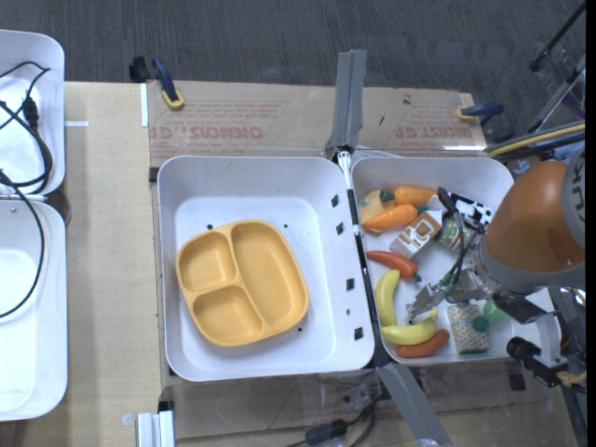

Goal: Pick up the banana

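Bins sit side by side on the bench, and the central divider (346, 170) between them serves as the landmark. Left of the divider, the left white bin (182, 250) holds a yellow three-compartment plastic plate (242, 282), lying flat and well apart from the food, so it plays no part in this pick. Just right of the divider, the right white bin (494, 168) is crowded: two orange toy carrots (391, 216) near its top, a red chili-shaped pepper (394, 262) below them, and a small white and orange carton (416, 237) beside those. The yellow curved banana (389, 307) lies close to the divider in the bin's lower part, its end bending rightward above a reddish sausage-shaped toy (424, 345). Farther right from the divider, the gripper (428, 298) hangs low just beside the banana's curve, apparently lined up for a grasp. Whether it is spread or closed cannot be told, and nothing is seen held.
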Robot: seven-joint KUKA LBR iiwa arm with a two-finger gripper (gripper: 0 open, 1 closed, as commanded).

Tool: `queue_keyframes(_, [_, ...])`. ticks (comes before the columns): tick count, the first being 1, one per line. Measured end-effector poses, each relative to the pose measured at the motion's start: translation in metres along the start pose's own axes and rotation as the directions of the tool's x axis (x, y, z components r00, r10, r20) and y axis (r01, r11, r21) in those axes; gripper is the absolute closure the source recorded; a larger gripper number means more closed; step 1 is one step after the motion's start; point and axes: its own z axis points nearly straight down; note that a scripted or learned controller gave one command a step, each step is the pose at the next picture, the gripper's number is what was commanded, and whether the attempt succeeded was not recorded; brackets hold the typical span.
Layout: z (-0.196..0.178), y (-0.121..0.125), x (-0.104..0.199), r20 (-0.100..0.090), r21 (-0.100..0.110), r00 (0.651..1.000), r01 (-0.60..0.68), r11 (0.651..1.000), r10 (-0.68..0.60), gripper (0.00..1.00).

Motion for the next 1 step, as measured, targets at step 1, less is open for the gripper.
queue_keyframes(1, [0.0000, 0.0000, 0.0000, 0.000, 0.000, 1.000, 0.000, 1.000, 0.000, 0.00])
